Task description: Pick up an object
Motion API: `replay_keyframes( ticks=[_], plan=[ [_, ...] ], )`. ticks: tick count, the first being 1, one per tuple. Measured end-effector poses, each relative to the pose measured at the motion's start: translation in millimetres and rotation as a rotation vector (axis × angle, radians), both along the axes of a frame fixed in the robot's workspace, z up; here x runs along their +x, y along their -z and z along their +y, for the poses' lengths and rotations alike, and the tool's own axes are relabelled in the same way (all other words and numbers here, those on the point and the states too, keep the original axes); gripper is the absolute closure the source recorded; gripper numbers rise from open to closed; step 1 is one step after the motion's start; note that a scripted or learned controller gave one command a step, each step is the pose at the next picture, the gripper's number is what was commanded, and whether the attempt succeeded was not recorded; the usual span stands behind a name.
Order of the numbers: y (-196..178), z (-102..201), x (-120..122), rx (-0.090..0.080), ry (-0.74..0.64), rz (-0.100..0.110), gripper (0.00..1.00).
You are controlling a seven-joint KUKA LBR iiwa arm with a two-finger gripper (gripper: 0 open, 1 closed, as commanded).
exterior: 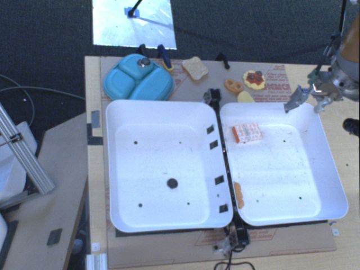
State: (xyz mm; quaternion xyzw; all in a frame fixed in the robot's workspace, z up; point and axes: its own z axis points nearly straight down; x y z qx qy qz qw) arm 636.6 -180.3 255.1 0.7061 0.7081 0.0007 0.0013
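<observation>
Gripper [307,99], seemingly open, above right bin [332,167]

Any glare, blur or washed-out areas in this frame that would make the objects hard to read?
Camera view: the shiny sheet behind the bench glares pale and streaky; both white bins, left and right, are bright, nearly washed out; the gripper at the right is soft and blurred; the orange-and-white packet is legible in shape but its print is too soft to read.

Orange-and-white carton [247,133], white bins [121,122]
</observation>
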Motion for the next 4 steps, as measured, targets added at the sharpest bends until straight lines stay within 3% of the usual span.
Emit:
replay_keyframes(
  ticks=[1,2,3,4],
  plan=[
    [157,24,33,-0.001,0.001,-0.008,0.00],
    [164,50,-52,-0.001,0.005,-0.016,0.00],
    [151,52,-47,0.003,0.001,-0.021,1.00],
    [164,87,-134,-0.007,0.004,-0.024,1.00]
  ],
)
